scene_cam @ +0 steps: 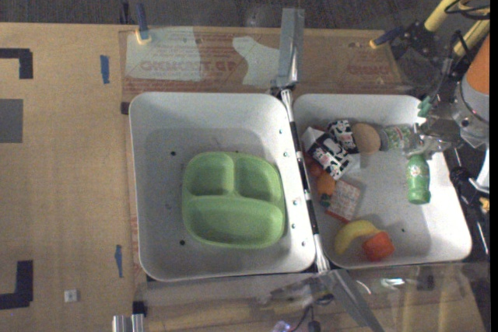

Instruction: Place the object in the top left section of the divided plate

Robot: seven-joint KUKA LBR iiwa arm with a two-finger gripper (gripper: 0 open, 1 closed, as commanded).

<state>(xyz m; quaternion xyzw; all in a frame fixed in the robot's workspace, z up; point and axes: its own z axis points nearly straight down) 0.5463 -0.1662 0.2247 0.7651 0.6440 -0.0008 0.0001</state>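
You see the green plastic divided plate [232, 198] lying in the left white bin [156, 128], its sections bare. In the right white bin [451, 237] the pincer [426, 138] hangs at the far right edge, just above a small green bottle [419, 179]; you cannot tell how it stands. Faint printing on the cardboard sheet [187, 64] atop the tabletop [62, 167] is unreadable.

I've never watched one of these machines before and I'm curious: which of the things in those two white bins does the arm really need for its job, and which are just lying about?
Needed:
- green divided plate, in the left bin
- gripper, over the right bin
- green bottle, just below the gripper, probably its object

Lying about:
- banana
- orange-red toy
- black-and-white cartons
- brown egg-shaped thing
- small packet
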